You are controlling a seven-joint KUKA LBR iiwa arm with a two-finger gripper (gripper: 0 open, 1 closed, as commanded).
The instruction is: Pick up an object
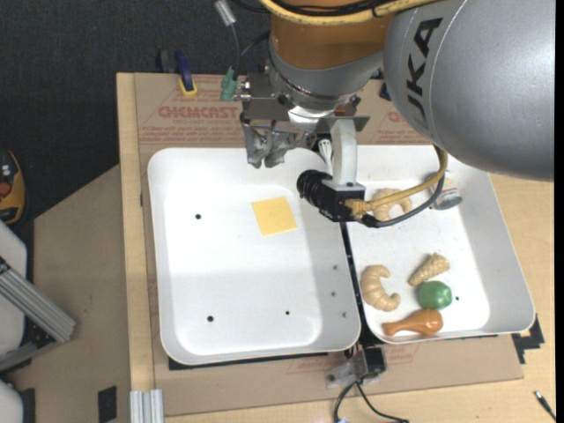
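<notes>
My gripper (pixel 270 151) hangs over the far edge of the left bin (pixel 176 263), under the big grey and orange wrist. A flat yellow cheese slice (pixel 275 215) lies in that bin, a short way in front of the gripper and apart from it. In the right bin (pixel 502 245) lie a pale croissant (pixel 379 287), a green round piece (pixel 434 294), a brown drumstick (pixel 414 324) and a small tan cone (pixel 429 268). Nothing shows held in the gripper.
A black cable loop (pixel 322 196) hangs from the wrist over the divide between the bins. It partly covers a tan food piece (pixel 388 203) at the right bin's far side. Clamps (pixel 187 79) sit on the brown board behind the bins.
</notes>
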